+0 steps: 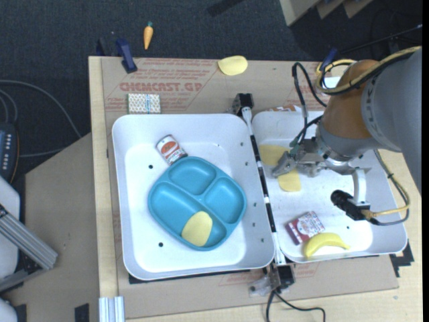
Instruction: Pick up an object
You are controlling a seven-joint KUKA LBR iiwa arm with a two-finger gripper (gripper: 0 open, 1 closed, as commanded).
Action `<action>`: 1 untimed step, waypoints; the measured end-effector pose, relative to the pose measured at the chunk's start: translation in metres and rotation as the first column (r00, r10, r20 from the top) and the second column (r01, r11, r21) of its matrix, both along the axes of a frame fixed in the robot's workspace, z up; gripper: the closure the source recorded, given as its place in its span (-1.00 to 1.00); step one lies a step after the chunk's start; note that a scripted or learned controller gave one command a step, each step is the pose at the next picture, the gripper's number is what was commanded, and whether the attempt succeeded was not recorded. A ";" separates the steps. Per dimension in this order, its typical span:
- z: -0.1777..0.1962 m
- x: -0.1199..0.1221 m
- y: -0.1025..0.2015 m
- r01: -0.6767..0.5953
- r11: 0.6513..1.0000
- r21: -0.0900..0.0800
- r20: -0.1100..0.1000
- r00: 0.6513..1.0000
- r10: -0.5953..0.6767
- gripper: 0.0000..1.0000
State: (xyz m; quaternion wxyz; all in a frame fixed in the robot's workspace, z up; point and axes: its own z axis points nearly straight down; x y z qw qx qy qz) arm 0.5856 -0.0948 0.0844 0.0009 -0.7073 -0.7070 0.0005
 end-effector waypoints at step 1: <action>0.001 0.056 -0.017 -0.002 1.000 -0.002 0.004 1.000 0.002 -1.00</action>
